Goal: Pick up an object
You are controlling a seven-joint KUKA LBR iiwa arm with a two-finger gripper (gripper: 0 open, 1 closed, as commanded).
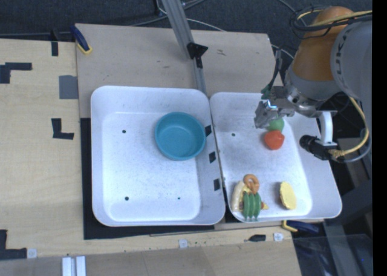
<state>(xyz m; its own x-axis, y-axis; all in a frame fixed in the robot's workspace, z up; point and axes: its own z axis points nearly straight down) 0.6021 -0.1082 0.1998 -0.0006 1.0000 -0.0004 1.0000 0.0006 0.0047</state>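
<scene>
Red-and-green toy vegetable (pixel 274 137): lay in right bin (pixel 314 205), far half. Tool (pixel 266 115): stood just above it at its green top; finger state could not be told. Yellow piece (pixel 288 196), corn-like toy (pixel 249 195): near edge, same bin. Blue bowl (pixel 179 135): left bin (pixel 115 154).

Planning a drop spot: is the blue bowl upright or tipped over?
Upright: the blue bowl sits in the left bin, its round opening facing up.
</scene>
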